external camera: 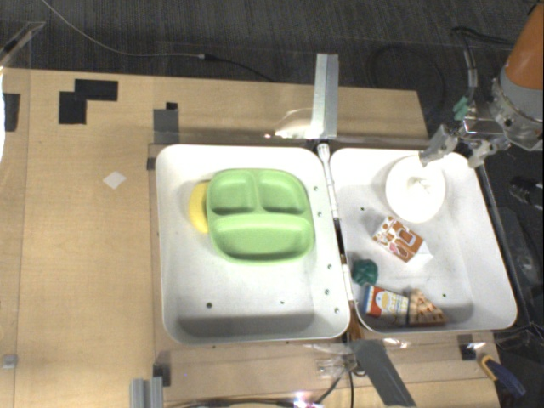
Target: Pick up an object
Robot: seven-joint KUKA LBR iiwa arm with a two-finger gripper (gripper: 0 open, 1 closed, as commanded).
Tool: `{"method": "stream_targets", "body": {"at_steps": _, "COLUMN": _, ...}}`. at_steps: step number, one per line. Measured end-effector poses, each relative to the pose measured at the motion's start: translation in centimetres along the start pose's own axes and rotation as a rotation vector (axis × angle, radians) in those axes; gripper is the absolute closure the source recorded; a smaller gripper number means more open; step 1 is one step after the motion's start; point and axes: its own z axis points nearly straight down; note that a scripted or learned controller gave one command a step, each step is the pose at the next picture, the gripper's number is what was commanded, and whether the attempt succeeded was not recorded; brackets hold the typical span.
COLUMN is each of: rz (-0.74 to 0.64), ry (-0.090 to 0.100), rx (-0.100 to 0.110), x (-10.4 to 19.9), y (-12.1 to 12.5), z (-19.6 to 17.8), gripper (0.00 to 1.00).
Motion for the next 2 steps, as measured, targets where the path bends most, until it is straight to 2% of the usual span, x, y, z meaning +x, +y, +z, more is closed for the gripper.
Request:
{"method": "stream_targets", "body": {"at_steps": 1, "rz": -0.124, "ry": 0.001, "rx": 0.002, "x": 1.3, "y": -5.4, "z": 12.7, "gripper": 0.00}}
{"method": "stream_targets", "body": {"at_steps": 2, "rz": -0.263, "ry": -0.001, "rx": -0.008, "x": 5.3, "y": -4.1, "z": 19.3, "gripper": 0.00}}
